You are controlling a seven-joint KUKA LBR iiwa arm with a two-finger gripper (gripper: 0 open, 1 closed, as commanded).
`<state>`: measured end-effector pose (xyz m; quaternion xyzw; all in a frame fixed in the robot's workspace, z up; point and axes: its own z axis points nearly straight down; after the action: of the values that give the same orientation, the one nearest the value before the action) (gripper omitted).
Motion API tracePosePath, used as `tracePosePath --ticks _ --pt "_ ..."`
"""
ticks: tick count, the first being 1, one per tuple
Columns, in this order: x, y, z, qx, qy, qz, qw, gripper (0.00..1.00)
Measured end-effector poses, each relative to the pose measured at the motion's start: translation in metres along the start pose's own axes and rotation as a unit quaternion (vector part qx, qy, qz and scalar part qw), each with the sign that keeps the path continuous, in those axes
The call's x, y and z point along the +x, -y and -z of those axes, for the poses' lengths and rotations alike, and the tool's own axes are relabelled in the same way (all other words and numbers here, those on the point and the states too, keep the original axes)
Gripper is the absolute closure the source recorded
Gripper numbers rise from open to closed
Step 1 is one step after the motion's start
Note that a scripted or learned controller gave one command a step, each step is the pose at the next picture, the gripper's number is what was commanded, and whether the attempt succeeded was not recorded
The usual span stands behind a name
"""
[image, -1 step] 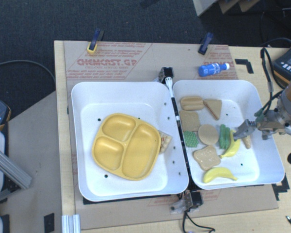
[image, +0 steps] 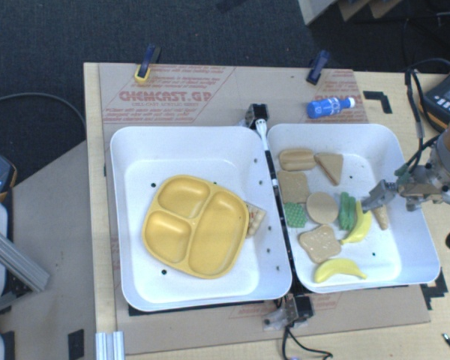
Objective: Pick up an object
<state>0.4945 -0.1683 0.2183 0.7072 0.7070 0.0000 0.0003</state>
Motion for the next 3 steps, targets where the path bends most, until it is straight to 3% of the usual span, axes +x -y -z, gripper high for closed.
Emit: tracePosePath --ticks 3 --pt "0.0 -0.007 -0.135 0.002 -0.001 0.0 1.0 0.0"
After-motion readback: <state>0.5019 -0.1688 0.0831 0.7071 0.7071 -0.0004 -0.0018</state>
